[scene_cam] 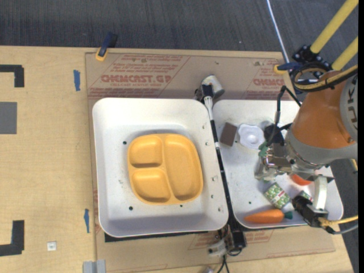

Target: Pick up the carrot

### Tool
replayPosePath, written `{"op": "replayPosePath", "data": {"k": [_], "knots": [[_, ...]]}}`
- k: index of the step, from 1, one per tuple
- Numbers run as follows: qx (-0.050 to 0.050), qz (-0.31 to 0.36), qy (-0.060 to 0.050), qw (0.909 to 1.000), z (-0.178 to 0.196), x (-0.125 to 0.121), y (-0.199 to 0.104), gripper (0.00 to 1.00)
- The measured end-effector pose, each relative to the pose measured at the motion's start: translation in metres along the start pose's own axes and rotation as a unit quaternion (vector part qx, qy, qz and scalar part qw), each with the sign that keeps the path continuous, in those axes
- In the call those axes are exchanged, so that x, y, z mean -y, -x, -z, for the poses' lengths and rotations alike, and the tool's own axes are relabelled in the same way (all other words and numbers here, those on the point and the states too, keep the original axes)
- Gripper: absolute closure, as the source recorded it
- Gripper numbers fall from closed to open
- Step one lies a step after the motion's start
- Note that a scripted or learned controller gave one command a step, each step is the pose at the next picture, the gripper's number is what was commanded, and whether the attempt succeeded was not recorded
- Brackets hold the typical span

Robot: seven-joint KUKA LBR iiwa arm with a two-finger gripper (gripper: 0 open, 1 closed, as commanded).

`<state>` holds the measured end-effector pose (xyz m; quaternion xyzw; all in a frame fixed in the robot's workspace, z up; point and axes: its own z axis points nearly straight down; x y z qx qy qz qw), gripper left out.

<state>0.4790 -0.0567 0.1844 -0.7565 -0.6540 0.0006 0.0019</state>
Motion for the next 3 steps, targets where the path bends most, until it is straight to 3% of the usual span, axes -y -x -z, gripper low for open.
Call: {"op": "replayPosePath", "data": {"k": [1, 2, 3], "knots": [[0.001, -0.122, 0.002, 0.9925, 0.024, -0.001, 0.002, 1.00], [0.000, -0.298, 0.001, 0.9545, 0.000, 0.006, -0.088, 1.00], [0.001, -0.296, -0.001, 0.9551, -0.043, 0.028, -0.187, 1.00]]}}
